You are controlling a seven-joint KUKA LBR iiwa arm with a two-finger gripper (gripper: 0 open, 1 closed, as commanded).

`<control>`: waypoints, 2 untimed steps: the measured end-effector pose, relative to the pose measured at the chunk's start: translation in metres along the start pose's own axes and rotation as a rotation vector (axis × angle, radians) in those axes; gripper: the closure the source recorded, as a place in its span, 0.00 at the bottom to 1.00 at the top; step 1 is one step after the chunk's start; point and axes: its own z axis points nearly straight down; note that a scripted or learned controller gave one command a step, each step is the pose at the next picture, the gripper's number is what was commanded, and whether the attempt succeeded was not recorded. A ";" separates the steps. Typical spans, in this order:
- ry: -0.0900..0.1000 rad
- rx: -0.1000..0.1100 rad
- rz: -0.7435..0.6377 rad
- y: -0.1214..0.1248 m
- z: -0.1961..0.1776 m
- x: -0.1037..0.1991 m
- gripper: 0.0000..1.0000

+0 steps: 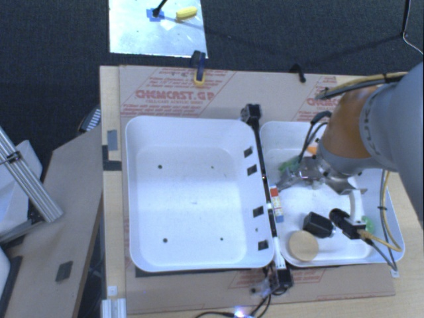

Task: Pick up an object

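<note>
My gripper (293,177) reaches into the right bin (286,133) and hangs low over its left half, near the divider. A green object (290,160) shows just above and behind the gripper, partly hidden by it. A small red, white and blue block (277,204) lies against the bin's left wall, below the gripper. A round tan disc (303,245) rests in the bin's near left corner. Beside the disc, a little further right, lies a small black block (318,224).
The left bin (192,197) is a wide white tray next to the right one, with black clips along the shared wall (260,177). A metal sheet (156,18) with a yellow piece lies beyond the bench.
</note>
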 end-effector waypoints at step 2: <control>0.003 0.005 -0.004 0.061 -0.008 0.001 1.00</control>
